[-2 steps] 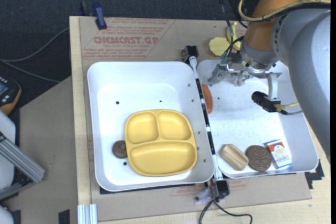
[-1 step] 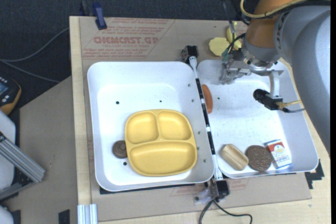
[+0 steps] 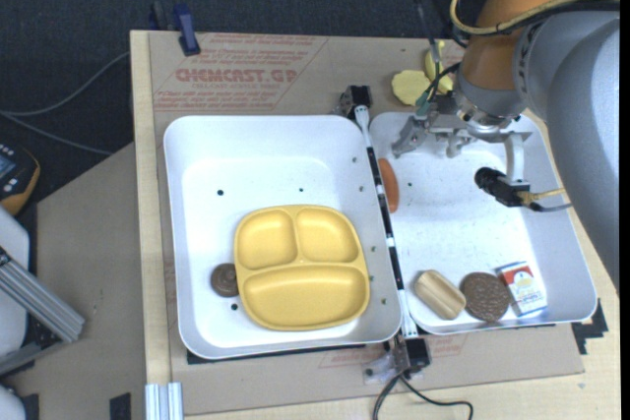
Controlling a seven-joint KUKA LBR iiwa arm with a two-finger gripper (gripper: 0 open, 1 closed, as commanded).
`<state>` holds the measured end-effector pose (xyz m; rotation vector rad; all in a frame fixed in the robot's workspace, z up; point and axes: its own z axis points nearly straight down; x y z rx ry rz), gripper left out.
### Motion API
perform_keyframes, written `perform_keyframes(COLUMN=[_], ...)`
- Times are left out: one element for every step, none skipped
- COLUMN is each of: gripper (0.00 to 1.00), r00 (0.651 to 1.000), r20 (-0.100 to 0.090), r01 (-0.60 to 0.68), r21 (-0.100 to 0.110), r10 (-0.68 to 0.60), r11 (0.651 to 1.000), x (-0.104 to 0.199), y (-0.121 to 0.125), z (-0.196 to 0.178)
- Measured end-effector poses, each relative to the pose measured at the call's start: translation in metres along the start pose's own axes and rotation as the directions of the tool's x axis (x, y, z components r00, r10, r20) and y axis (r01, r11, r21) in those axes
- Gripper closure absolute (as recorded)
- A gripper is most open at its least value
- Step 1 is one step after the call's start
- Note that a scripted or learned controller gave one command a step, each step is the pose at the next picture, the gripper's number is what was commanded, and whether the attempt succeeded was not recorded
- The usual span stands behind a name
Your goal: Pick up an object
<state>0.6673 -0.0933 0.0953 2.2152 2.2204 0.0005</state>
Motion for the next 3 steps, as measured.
perform_keyframes(gripper=[0.00, 0.00, 1.00], r00=[1.000, 1.000, 1.000], r20=[-0.003, -0.002, -0.001], r01=[-0.001, -0.001, 0.000], r21=[0.005, 0.003, 0.000], r10=[0.001, 0.001, 0.000], r11=[1.000, 1.000, 1.000], x=[0.002, -0.001, 0.000], y=[-0.003, -0.001, 0.000], z=[0.010, 0.010, 0.000])
